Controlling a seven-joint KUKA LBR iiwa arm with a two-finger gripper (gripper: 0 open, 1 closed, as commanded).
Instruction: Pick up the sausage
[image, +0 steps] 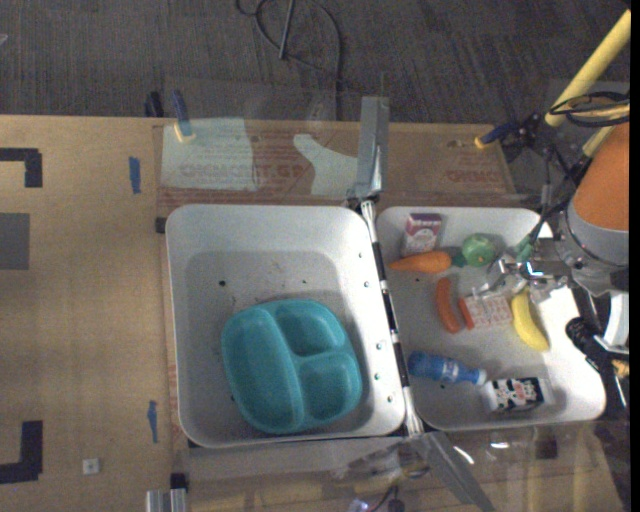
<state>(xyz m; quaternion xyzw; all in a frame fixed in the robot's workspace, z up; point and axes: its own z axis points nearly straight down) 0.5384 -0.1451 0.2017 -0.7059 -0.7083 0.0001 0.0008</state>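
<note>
Two shallow white bins sit side by side in the camera view: the left bin (190, 300) holds a teal plastic divided plate (290, 365), and the right bin (575, 405) holds the small items. The short orange-red sausage (448, 304) lies flat at right of centre of the frame, near the right bin's left wall, its long axis running roughly top to bottom. Its right side sits just beside, perhaps touching, a small red-and-white printed packet (487, 311). Above it lies an orange toy carrot (422, 263); below it, a blue and clear plastic bottle (445, 369). A yellow banana (529, 321) lies further right.

The metal two-finger gripper (520, 268) hangs at the right of the frame, above the packet and banana. Whether it is wide or narrow I cannot tell.

The sausage is probably a light, smooth toy, likely somewhat slippery and prone to rolling. I would close across its narrow width at mid-length. The packet crowding its right side leaves little room for one finger there.
</note>
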